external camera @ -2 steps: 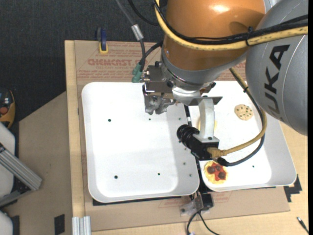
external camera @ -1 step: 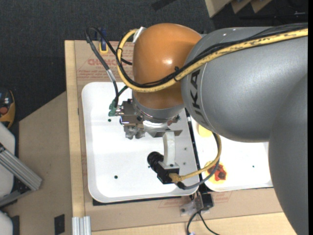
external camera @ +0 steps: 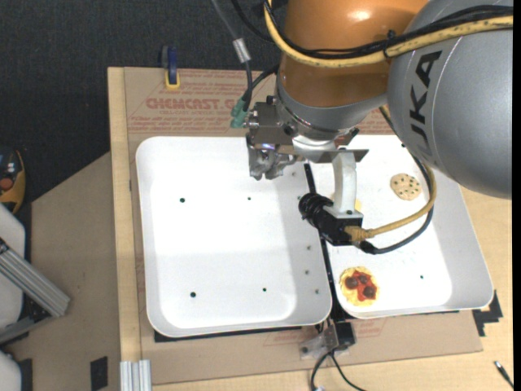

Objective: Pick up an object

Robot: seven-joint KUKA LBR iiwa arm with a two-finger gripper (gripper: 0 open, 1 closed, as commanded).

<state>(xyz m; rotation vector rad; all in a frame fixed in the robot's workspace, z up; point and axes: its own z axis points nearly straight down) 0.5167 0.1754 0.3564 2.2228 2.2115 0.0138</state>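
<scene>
- Where the two white bins meet, the seam between them is taken as the landmark, and every place below is given against it.
- The left bin (external camera: 203,259) is seen on the seam's left, with a few small dark dots on its floor.
- The right bin (external camera: 456,267) is seen on the seam's right, its far part covered by the arm (external camera: 456,80).
- A round tan cookie (external camera: 404,186) with dark specks is found lying flat in the right bin, well to the right of the seam and towards the far side.
- A pale yellow piece with red and dark topping (external camera: 359,286) is seen lying in the right bin, just beside the seam at its near end.
- The gripper (external camera: 313,165) is seen hanging over the far part of the seam, under the orange band (external camera: 350,31).
- Whether the pincer is apart or together cannot be told, since it is hidden by the wrist.
- A yellow-brown cable (external camera: 403,222) is looped from the wrist over the right bin, near the seam.
</scene>
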